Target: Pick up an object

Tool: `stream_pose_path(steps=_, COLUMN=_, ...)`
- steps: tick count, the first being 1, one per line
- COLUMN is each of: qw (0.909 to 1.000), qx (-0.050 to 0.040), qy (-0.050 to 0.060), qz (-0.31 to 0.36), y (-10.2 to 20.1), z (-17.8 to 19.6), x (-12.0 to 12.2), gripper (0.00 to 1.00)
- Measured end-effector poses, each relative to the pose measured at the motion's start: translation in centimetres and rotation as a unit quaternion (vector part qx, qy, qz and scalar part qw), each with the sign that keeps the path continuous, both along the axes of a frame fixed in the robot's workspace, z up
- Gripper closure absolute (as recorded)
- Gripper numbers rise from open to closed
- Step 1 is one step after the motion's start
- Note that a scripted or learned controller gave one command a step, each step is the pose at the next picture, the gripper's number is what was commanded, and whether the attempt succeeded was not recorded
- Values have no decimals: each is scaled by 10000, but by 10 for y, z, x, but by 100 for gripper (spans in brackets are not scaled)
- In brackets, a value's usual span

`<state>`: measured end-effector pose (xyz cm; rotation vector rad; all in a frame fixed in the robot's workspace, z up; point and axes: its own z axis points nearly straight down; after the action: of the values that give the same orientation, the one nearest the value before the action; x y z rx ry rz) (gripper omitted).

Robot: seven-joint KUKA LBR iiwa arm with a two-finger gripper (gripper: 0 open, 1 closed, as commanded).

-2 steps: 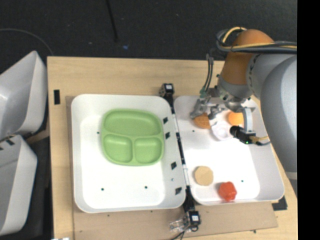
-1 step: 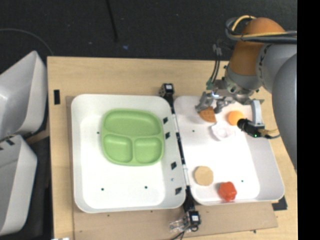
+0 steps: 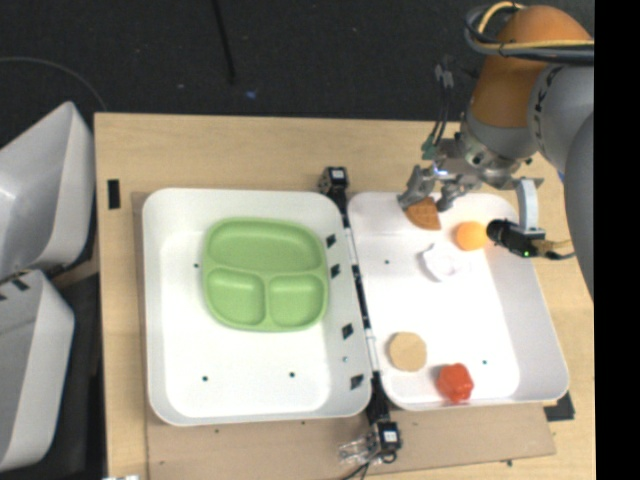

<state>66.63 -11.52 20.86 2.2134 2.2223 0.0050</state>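
My gripper [image 3: 428, 200] is at the far edge of the right bin [image 3: 520, 308], pointing down from the grey and orange arm. An orange-brown wedge [image 3: 426, 216] sits between its two fingertips, and the gripper is shut on it. The wedge's lower part shows just below the fingers, close to the bin's back wall. An orange ball [image 3: 468, 235] lies just right of it. A small white lump [image 3: 438, 263] lies a little nearer on the bin floor.
A tan round disc [image 3: 407, 351] and a red block [image 3: 455, 382] lie near the right bin's front edge. The left bin [image 3: 170, 368] holds a green divided plate [image 3: 265, 273]. A black fitting [image 3: 510, 236] on a cable hangs beside the ball.
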Motion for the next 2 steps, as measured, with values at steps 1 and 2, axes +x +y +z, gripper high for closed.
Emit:
stream_pose_path(steps=1, qw=10000, qx=-3, qy=-1, qz=6, y=-2, z=41, x=1, gripper=100)
stream_pose_path(steps=2, qw=10000, qx=7, qy=32, qz=6, y=48, z=31, x=-21, gripper=100)
